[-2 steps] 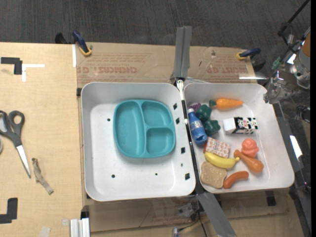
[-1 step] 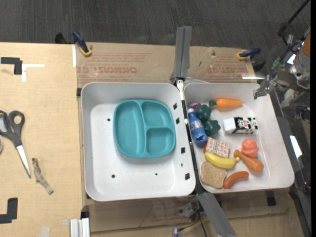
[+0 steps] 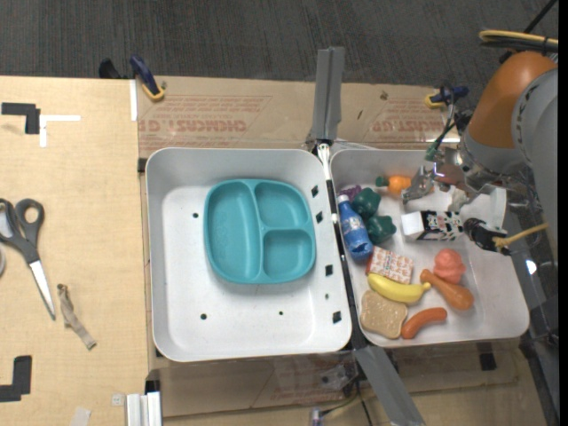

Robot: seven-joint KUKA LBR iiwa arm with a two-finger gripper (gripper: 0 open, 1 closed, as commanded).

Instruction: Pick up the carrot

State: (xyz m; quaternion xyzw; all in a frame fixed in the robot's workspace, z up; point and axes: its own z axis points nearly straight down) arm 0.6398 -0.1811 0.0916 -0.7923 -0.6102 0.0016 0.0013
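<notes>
The carrot [image 3: 449, 292], an orange tapered piece, lies slantwise in the front right part of the right bin [image 3: 508, 328]. A pink-red toy food [image 3: 450, 263] touches its upper side and a reddish sausage [image 3: 424, 320] lies just in front of it. My gripper [image 3: 419, 185] hangs over the back of the same bin, next to a small orange piece [image 3: 399, 184] and above a black-and-white carton [image 3: 433, 224]. It is well behind the carrot and apart from it. Nothing shows held in it.
The right bin also holds a banana [image 3: 398, 288], a bread slice [image 3: 382, 314], a cracker packet [image 3: 390, 264], a blue bottle [image 3: 354, 230] and a green toy [image 3: 374, 217]. A teal divided plate [image 3: 260, 231] lies in the left bin [image 3: 177, 309]. Scissors [image 3: 29, 242] rest on the bench at left.
</notes>
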